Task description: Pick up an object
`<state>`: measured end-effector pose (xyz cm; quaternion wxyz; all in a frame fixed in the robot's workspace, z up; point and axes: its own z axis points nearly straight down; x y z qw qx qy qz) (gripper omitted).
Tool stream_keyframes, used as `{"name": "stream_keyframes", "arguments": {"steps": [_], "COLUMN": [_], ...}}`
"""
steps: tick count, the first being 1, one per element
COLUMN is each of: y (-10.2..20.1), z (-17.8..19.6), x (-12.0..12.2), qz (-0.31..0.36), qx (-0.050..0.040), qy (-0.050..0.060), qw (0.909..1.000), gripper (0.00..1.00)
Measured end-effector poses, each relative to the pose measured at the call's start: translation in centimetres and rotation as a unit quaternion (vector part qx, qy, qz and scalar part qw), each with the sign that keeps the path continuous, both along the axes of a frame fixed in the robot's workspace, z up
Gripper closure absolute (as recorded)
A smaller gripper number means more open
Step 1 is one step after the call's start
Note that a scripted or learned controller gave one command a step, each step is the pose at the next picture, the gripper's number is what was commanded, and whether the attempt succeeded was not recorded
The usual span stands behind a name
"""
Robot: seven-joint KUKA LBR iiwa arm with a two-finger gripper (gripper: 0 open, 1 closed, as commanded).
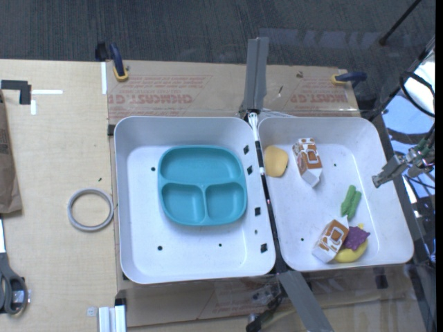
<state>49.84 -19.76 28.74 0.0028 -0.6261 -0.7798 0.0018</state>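
Your gripper (pixel 387 175) waits at the far right rim of the right bin (pixel 377 138); I cannot tell its state. The green pod (pixel 351 202) lies just inside that rim, the nearest object, down-left of the gripper. Its long axis runs nearly up-down, slightly tilted.

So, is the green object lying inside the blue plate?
No, the green object lies in the right bin, while the blue plate sits in the left bin with nothing green in its compartments.
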Motion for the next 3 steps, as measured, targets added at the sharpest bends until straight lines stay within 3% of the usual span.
{"name": "stream_keyframes", "arguments": {"steps": [1, 2, 3], "y": [1.5, 4.8, 8.0], "z": [-5.6, -11.1, -11.6], "x": [8.1, 10.0, 15.8], "qz": [-0.067, -0.277, -0.209], "qx": [-0.0009, -0.0024, -0.0025], "qy": [0.000, 0.002, 0.000], "qw": [0.9978, 0.9610, 0.9778], "gripper": [0.00, 0.00, 0.00]}}
